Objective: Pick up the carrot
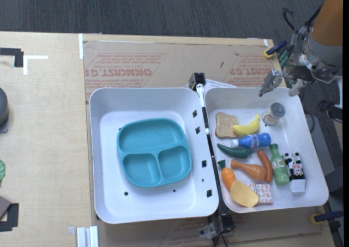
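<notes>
The gripper (281,83) hangs above the back right rim of the right bin (308,126), with nothing between its spread fingers. The carrot (228,177) lies near the bin's front left corner, just beside a yellow wedge (244,194) and an orange gourd (252,169). Further back lie toast (224,125), a banana (247,127), a blue bottle (252,142) and a green bottle (280,165). The left bin (103,131) holds a teal tray (154,152). The cardboard (142,66) beneath carries red print, upside down and too unclear to read with confidence.
</notes>
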Tool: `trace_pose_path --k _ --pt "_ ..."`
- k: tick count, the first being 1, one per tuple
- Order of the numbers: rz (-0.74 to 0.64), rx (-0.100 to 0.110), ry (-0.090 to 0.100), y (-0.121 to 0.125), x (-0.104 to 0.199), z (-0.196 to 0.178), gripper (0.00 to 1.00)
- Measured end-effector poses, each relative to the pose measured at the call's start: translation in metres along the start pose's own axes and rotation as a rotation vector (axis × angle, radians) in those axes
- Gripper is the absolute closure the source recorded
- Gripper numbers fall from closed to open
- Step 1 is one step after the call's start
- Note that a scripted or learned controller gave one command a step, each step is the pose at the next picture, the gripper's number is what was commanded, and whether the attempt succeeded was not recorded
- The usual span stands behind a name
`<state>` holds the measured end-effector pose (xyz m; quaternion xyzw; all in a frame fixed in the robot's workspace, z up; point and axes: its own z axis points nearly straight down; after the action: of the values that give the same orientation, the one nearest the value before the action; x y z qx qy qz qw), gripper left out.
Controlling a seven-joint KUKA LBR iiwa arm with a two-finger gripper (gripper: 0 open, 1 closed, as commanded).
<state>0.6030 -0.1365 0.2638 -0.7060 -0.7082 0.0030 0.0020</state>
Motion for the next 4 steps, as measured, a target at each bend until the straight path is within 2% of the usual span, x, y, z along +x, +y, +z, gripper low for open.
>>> trace_pose_path --k 1,2,3,4 --pt "-0.087 0.001 0.000 -0.069 0.052 0.025 0.00" --pt "0.012 0.002 0.000 -0.109 0.102 0.077 0.00" --pt "-0.083 0.001 0.001 -0.123 0.122 0.076 0.00" --pt "-0.097 0.000 0.001 -0.123 0.111 0.076 0.00"
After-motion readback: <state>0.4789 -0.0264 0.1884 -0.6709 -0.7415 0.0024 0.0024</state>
